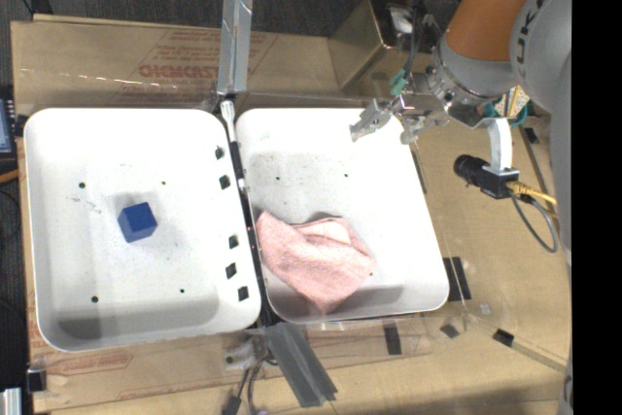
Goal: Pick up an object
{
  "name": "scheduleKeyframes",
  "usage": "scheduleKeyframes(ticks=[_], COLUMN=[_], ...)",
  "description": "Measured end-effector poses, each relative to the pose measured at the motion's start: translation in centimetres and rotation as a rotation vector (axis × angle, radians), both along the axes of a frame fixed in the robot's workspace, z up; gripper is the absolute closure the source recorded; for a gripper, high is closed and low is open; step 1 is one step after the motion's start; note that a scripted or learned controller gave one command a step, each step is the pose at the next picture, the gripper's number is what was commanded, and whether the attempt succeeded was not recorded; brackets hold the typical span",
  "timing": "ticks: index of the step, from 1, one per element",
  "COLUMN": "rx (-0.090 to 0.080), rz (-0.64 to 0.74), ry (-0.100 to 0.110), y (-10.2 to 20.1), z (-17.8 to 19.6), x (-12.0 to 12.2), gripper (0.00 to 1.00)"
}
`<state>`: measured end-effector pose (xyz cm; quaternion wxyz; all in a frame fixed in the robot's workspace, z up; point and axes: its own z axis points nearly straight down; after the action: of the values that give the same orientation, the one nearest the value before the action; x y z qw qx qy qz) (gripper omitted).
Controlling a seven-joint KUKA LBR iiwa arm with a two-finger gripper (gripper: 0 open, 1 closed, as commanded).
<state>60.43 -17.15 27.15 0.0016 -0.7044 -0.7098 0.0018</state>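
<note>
Cardboard-lined bench, two white bins, blue cube, pink cloth, jaws spread apart, grasping nothing

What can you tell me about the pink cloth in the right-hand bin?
The crumpled pink cloth looks like soft fabric, bunched into an uneven heap with folds and a raised ridge along its top edge. It lies on the floor of the right shallow white bin, in the near part, its left end close against the wall beside the other bin. Nothing but the bin touches it; the arm's hand is apart from it, over the bin's far edge.
</note>
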Motion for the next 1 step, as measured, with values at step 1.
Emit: scheduleKeyframes(ticks=[1], rx=[0.000], rz=[-0.022], ry=[0.000], y=[1.29], z=[-5.58], x=[-4.76], gripper=[0.00])
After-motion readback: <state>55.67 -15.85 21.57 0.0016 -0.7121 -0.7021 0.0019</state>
